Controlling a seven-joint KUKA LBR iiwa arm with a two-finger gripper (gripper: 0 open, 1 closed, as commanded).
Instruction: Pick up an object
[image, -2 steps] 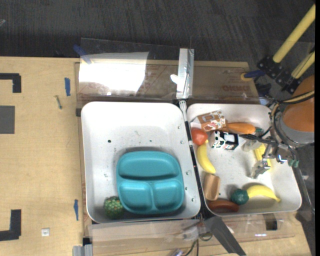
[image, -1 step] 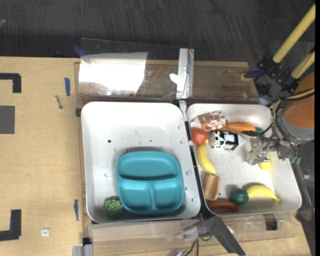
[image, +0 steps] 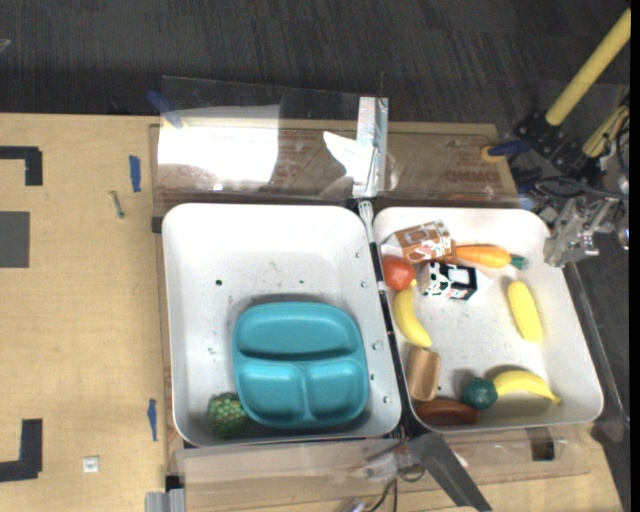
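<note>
The right bin (image: 575, 345) holds several toy foods. An orange carton (image: 424, 240) and a carrot (image: 482, 256) lie at its far end, with a red tomato (image: 398, 273) and a black-and-white box (image: 447, 281) just in front of them. A banana (image: 408, 318) rests along the left wall and a yellow piece (image: 524, 310) lies at the right. Near the front are a wooden cylinder (image: 423, 373), a green ball (image: 479, 393), another banana (image: 526, 385) and a reddish-brown piece (image: 445, 408). My gripper (image: 578, 236) shows as grey metal outside the bin's far right corner, apart from all objects.
The left bin (image: 200, 260) carries a teal divided plate (image: 300, 362) and a green bumpy fruit (image: 227, 412) in its front left corner. A clear plastic sheet (image: 270, 150) stands behind the bins. Cables and a yellow pole (image: 590, 65) sit at the top right.
</note>
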